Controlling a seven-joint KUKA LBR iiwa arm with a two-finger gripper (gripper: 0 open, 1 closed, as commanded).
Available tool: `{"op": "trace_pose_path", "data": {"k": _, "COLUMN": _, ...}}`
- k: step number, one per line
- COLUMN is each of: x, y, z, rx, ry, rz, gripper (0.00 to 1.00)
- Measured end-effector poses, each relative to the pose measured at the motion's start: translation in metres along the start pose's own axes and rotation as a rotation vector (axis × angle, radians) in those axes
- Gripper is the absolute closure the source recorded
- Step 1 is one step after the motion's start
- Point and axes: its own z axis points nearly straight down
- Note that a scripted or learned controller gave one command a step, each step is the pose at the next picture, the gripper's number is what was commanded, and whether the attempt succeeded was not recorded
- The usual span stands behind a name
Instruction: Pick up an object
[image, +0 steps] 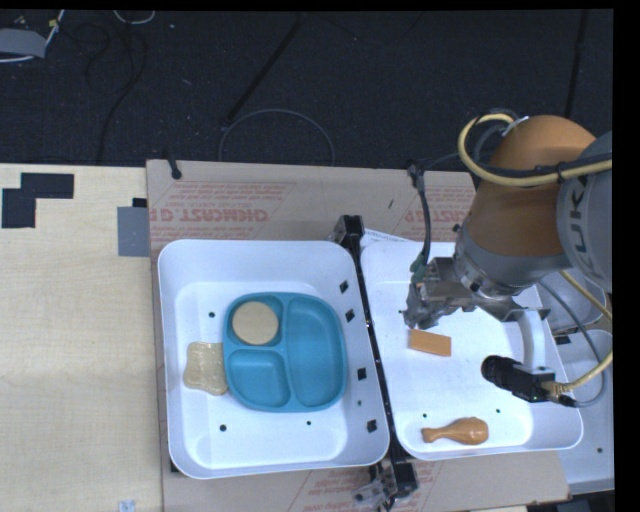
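My gripper (424, 312) hangs low over the right bin (400, 400), near its left side. Just below and right of the fingertips lies an orange wedge-shaped block (430, 343), flat on the bin floor and apart from the gripper. A tan drumstick-shaped toy (457, 432) rests near the bin's front edge. In the left bin (190, 440) a blue divided plate (290, 350) holds a round tan cookie (253, 322) in its upper left compartment. A pale tan bread-like piece (205, 367) lies beside the plate's left rim.
A black cylindrical part (515, 377) with cables sticks out over the right bin's right side. The black divider with clips (362, 340) runs between the two bins. The arm's grey body and orange band (530, 190) cover the right bin's back corner.
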Motion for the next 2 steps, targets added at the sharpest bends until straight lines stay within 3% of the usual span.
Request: {"op": "trace_pose_path", "data": {"k": 2, "x": 0.106, "y": 0.012, "z": 0.035, "rx": 0.001, "ry": -0.001, "rz": 0.0, "gripper": 1.0}}
